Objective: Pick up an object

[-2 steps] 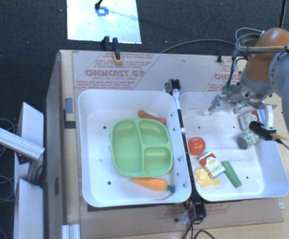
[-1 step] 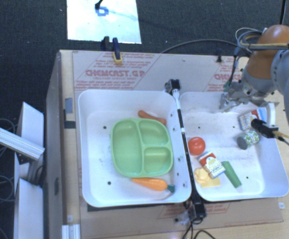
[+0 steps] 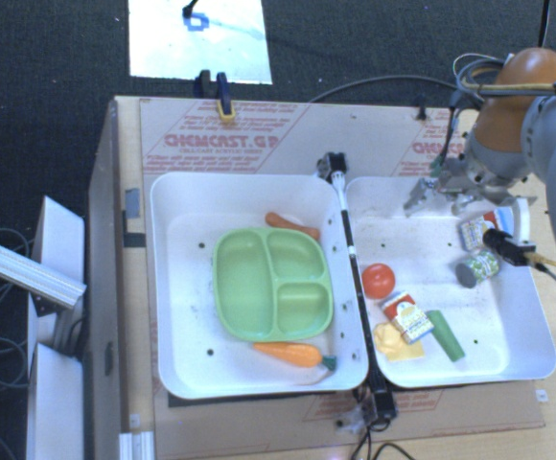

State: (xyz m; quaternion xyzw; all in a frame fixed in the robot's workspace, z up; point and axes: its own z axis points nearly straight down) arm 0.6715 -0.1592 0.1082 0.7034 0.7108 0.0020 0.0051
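Note:
My gripper (image 3: 440, 197) hangs over the far part of the right bin (image 3: 532, 353), open, with nothing between its fingers and bare bin floor below it. Closest to it are a small white and red packet (image 3: 474, 230) and a grey can (image 3: 478, 266), just to its right and nearer the camera. A red tomato (image 3: 378, 279) lies by the divider. In front of it lie a red and white box (image 3: 408, 317), a yellow piece (image 3: 396, 342) and a green stick (image 3: 445, 334).
The left bin (image 3: 177, 257) holds a green divided plate (image 3: 273, 284), a carrot (image 3: 293, 354) at its front and an orange piece (image 3: 292, 224) at its back. A black-tipped rod (image 3: 343, 220) lies along the wall between the bins. Cables trail from the arm (image 3: 522, 113) on the right.

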